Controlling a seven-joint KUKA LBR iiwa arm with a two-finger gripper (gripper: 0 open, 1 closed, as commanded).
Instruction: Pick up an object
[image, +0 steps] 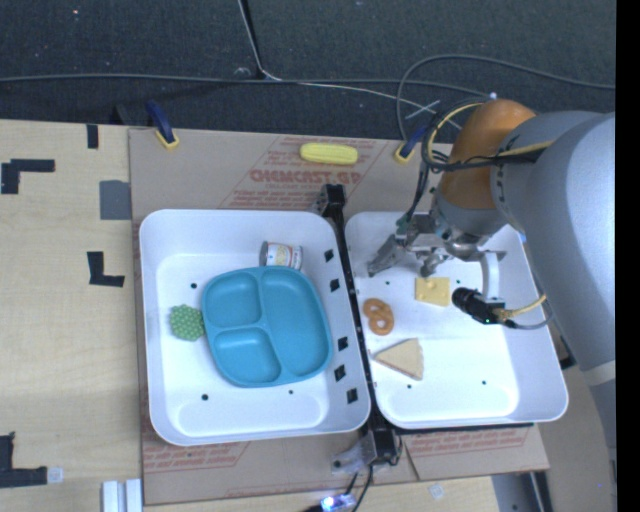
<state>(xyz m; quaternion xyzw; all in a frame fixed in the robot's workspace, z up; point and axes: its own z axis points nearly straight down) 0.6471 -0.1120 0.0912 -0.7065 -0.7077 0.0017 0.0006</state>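
My gripper (401, 266) hangs over the back left of the right bin (540, 400), open, with nothing between its fingers. A pale yellow cheese block (433, 291) lies just right of the fingertips. A brown pretzel (378, 316) sits a little in front of the gripper, near the bin's left wall. Further forward lies a tan triangular bread slice (402, 358). In the left bin (160, 400) a blue divided plate (267, 326) takes up the middle, with a small can (281, 255) behind it and a green bumpy object (186, 321) at its left.
A yellow banana-like object (328, 153) lies on the cardboard behind the bins. Black clips line the wall shared by the two bins (345, 300). The grey arm covers the right bin's back right corner.
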